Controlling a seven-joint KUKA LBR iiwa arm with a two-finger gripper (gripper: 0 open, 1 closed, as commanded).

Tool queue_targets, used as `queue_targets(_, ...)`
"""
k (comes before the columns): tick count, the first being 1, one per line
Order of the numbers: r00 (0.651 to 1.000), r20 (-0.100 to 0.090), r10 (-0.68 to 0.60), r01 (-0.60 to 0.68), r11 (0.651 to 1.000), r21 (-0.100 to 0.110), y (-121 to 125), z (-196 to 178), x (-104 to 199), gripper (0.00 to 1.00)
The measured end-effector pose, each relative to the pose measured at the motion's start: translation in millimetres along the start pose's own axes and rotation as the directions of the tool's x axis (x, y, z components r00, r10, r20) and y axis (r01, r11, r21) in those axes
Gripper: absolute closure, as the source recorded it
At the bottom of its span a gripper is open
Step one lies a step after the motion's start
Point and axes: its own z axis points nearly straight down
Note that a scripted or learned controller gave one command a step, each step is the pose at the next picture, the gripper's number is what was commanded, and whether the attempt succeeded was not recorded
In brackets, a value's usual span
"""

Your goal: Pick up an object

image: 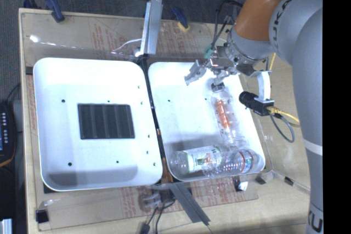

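My gripper (205,78) hangs over the far end of the right bin (175,118), open, with nothing between its fingers. Just below its right fingertip lies a clear plastic bottle with an orange label (224,116), pointing down the bin's right side. Two more clear bottles lie along the near wall: one with a green-and-white label (196,160) and, to its right, one with a dark label (242,161). In the left bin (55,90) a dark grey ribbed rectangular block (106,121) lies flat near the middle.
An upright grey metal post (151,24) stands at the far end between the two bins. Blue clamps (54,6) hold the bench's back edge. The left half of the right bin's floor is bare white.
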Motion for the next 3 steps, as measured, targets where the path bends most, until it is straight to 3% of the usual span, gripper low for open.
queue_targets(1,0.977,0.0,-0.215,0.215,0.977,-0.001,-41,-1,-56,0.0)
queue_targets(2,0.994,0.0,-0.11,0.11,0.994,-0.001,-69,0,-41,0.0)
queue_targets(3,0.942,0.004,-0.336,0.336,0.942,-0.004,-39,-46,-56,0.0)
